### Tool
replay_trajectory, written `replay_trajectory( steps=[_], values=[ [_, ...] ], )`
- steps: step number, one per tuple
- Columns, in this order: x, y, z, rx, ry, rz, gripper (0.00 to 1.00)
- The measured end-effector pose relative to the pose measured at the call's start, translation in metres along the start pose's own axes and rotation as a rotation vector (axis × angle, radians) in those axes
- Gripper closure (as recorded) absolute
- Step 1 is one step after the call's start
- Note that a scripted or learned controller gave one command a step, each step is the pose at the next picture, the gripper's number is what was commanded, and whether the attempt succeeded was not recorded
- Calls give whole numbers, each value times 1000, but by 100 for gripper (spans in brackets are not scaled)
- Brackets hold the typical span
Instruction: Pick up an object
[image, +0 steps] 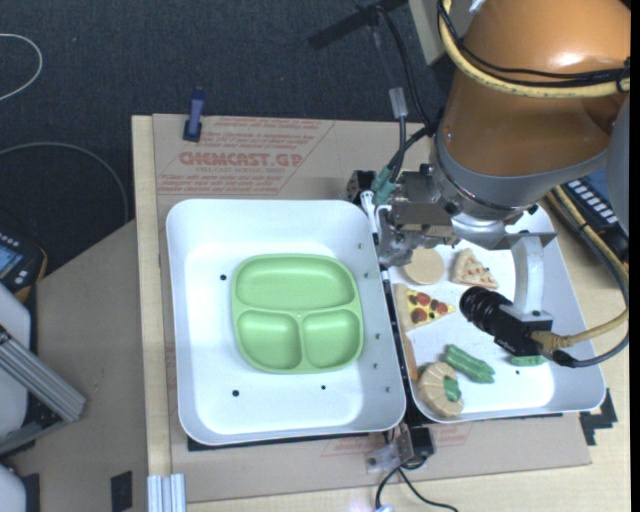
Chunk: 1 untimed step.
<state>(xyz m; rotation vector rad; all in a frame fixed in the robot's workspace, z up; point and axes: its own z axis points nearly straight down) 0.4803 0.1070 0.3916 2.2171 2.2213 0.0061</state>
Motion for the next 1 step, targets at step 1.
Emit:
replay_trajectory(
  steps=[1],
  values=[
    [0, 1, -10, -3, 0, -1, 100]
  ],
)
